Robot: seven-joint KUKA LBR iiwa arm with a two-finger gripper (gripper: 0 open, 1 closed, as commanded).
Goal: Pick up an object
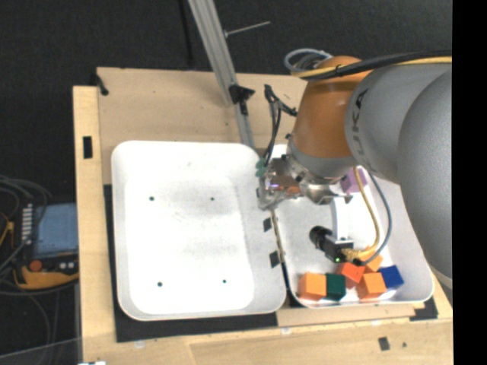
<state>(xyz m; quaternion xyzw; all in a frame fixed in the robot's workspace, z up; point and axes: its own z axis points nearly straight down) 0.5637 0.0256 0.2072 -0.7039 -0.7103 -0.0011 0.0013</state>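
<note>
Several small blocks lie along the near edge of the right bin (407,238): an orange block (312,284), a green block (335,285), two more orange blocks (352,271) (373,284) and a blue block (391,276). A purple piece (354,179) peeks out from under the wrist. My gripper (274,184) hangs below the orange band, over the far left part of the right bin, close to the wall shared with the left bin. It stands well behind the row of blocks and apart from them. The wrist hides what is under it.
The left bin (183,226) sits beside the right one on the wooden bench. A slanted metal rail (217,48) rises behind the bins. The arm's grey body covers the right side of the right bin. Cables and a blue device (53,230) lie off the bench at left.
</note>
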